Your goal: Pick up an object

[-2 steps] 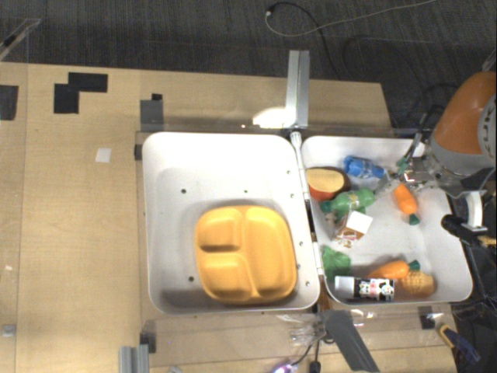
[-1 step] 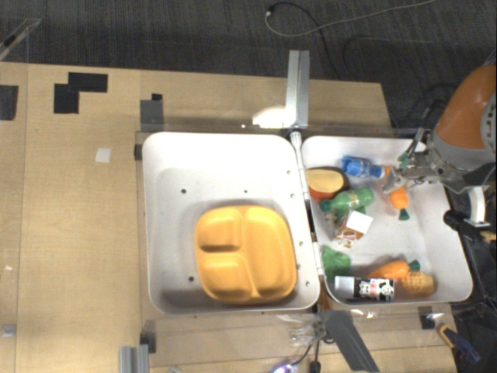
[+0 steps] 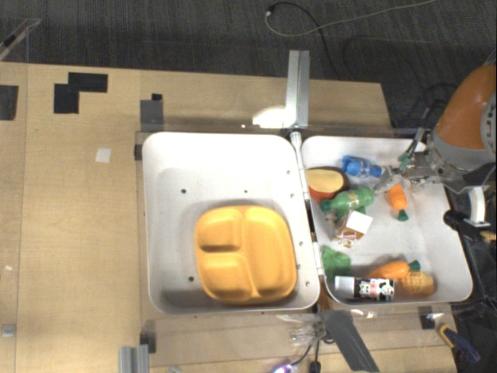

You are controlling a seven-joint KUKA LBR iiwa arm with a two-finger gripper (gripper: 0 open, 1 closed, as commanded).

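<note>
**A:** Camera view, then. What sits on the worktop (image 3: 70, 231)?

**B:** Two shallow white bins side by side. The left bin (image 3: 167, 169) holds a yellow divided tray (image 3: 245, 251), three compartments, lying towards the near right part of the bin floor.

**A:** And the right bin (image 3: 454, 263)?

**B:** A scatter of small toys. Near the dividing wall there is a round orange and red piece (image 3: 325, 181), like a toy fruit. Beside it, towards the far side, a small blue bottle (image 3: 360, 166) lies on its side. A green toy (image 3: 348, 201) lies just below the fruit piece, and a small white and brown packet (image 3: 354, 228) is just beside that, tilted.

**A:** Anything along the near wall?

**B:** A green piece (image 3: 335, 259) by the divider, a black and white bottle (image 3: 365, 287) lying flat, a toy carrot (image 3: 392, 270) and a yellow corn-like piece (image 3: 417, 284) next to it. A second, smaller toy carrot (image 3: 397, 200) lies nearer the far right corner.

**A:** Where is the arm?

**B:** It comes in from the right, its orange band (image 3: 466, 119) over the bin's far right corner. The claw (image 3: 410, 163) hangs near the far wall, just above the small carrot and to the right of the blue bottle. How its tips are set I cannot tell; that part is too small and cluttered.
</note>
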